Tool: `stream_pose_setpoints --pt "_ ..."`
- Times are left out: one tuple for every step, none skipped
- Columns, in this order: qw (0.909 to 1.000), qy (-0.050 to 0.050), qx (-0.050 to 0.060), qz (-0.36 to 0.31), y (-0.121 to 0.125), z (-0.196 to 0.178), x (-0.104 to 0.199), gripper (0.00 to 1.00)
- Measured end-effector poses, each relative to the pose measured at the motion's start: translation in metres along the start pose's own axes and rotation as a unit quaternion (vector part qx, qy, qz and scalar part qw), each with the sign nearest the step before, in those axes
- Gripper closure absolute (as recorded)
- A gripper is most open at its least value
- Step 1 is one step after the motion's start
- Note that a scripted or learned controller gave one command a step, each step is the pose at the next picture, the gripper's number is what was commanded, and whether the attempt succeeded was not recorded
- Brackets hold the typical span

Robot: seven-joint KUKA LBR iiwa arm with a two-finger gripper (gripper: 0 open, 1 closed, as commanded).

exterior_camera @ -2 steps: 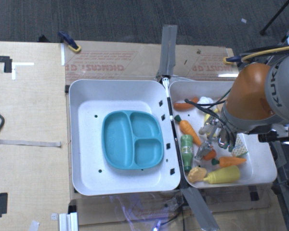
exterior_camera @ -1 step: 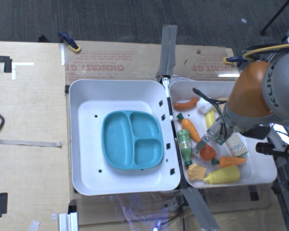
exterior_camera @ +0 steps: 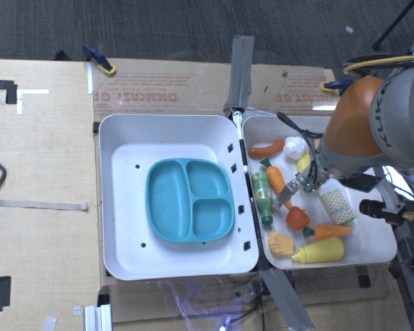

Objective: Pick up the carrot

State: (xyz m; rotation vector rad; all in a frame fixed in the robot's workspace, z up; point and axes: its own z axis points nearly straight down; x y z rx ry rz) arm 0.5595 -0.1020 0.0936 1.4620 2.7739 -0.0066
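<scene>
gripper (exterior_camera: 288,193) low in right bin (exterior_camera: 379,250), tips beside carrot (exterior_camera: 276,179); cannot tell finger state. carrot lies near bin's left wall, between green bottle (exterior_camera: 263,196) and gripper, below sausage (exterior_camera: 267,148). second carrot (exterior_camera: 329,232) above yellow bottle (exterior_camera: 319,252). teal divided plate (exterior_camera: 190,200) in left bin (exterior_camera: 117,185).

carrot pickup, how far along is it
Done: the two-finger gripper is down in the right white bin, next to the small orange carrot with a green top. In hand: nothing visibly; that carrot lies on the bin floor among the other toy food. A second orange carrot lies lower down. Left: grasp one and lift it.
</scene>
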Motion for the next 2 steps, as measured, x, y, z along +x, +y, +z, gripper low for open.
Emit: stream_pose_setpoints --pt "1.0000 0.000 0.000 -0.002 0.001 -0.009 0.001 1.00" --pt "0.9990 0.003 0.000 0.045 0.029 -0.099 0.065 1.00"
